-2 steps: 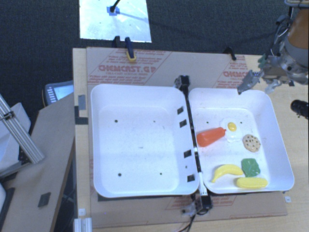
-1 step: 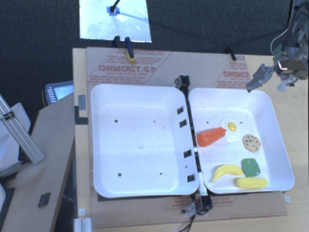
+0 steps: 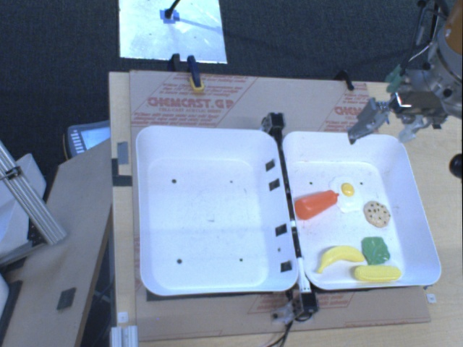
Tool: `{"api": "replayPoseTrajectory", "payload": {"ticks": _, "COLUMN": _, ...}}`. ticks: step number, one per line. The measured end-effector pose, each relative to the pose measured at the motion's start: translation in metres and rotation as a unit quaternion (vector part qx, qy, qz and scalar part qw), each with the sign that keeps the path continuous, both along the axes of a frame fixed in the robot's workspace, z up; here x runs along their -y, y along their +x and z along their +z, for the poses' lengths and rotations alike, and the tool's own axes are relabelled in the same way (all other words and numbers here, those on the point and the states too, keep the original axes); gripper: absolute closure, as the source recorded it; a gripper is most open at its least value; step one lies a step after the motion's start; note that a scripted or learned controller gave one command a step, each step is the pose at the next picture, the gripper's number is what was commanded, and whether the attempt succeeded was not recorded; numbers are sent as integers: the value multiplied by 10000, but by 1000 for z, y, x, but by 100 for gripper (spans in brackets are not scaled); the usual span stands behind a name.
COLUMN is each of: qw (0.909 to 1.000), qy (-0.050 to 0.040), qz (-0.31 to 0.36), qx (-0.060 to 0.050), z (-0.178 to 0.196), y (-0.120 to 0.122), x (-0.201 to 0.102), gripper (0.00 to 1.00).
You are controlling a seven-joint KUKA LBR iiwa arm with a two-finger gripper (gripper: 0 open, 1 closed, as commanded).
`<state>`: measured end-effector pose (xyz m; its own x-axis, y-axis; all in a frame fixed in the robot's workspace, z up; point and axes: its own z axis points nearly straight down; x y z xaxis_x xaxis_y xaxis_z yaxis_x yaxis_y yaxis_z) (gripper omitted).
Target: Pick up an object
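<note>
The right bin [image 3: 405, 172] holds an orange carrot [image 3: 316, 204], a fried egg [image 3: 348, 192], a round cookie [image 3: 376, 213], a yellow banana [image 3: 340, 256], a green piece [image 3: 375, 249] and a yellow piece [image 3: 377, 272]. My gripper [image 3: 387, 123] hangs above the bin's far right corner, well clear of the objects. Its two fingers stand spread apart with nothing between them.
The left bin [image 3: 210, 208] lies beside the right one, with a black clip strip [image 3: 283, 194] along the seam between them. A cardboard sheet [image 3: 239, 96] lies under both bins. A shiny metal plate [image 3: 172, 20] sits at the far back.
</note>
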<state>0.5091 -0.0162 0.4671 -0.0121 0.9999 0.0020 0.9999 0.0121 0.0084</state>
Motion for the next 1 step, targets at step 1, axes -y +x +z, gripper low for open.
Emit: {"api": "replayPoseTrajectory", "payload": {"ticks": 1, "qw": 10000, "qy": 16, "qz": 30, "qx": 8, "z": 72, "y": -17, "x": -147, "gripper": 0}}
